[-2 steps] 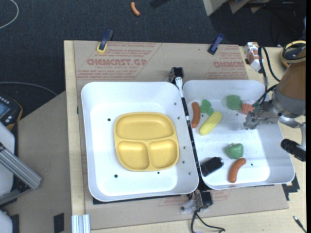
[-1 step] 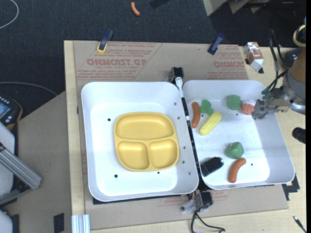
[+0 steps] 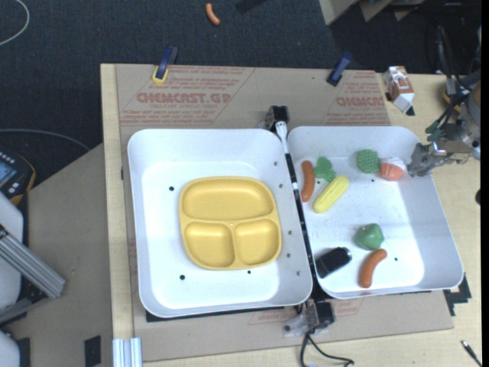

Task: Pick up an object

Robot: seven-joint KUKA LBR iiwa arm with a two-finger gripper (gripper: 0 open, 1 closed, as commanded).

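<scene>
White bins: two sit side by side on the surface (image 3: 229, 98); the left bin (image 3: 153, 205) holds a yellow divided plate (image 3: 229, 222).
Right bin (image 3: 435, 220): it holds toy food, namely a corn cob (image 3: 331, 193), a sausage (image 3: 307, 180) by the left wall, a second sausage (image 3: 372, 267) near the front, a green pepper (image 3: 369, 236), a green piece (image 3: 367, 160), a red-and-white piece (image 3: 392, 170) and a black item (image 3: 333, 261).
My end effector (image 3: 422, 161): it hangs at the right bin's far right edge, just beside the red-and-white piece.
Grip: I cannot tell its state, and nothing is visibly held.
</scene>
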